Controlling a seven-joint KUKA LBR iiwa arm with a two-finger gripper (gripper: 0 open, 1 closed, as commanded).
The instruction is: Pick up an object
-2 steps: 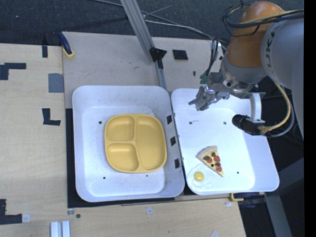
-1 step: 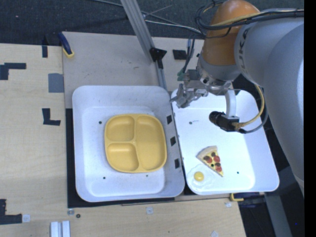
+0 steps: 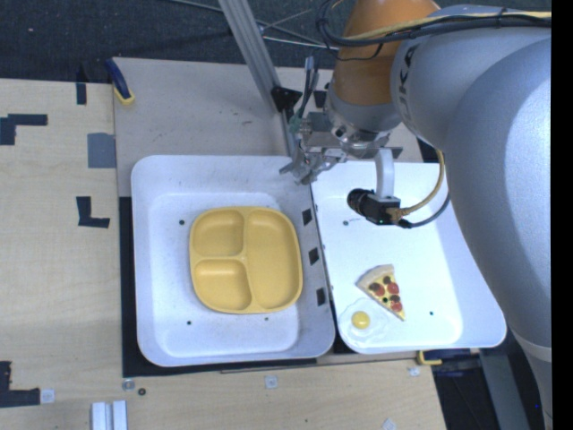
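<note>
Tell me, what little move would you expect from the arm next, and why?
Probably a swing toward the near end of the right bin, then down. The gripper hangs over the far end of the divide between the bins, while the pizza slice toy and fried egg toy lie at the near end. The yellow divided plate in the left bin looks harder to pinch.

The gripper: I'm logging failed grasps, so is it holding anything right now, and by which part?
Nothing is held. The gripper is above the bins' far edge, with no object in it.
</note>
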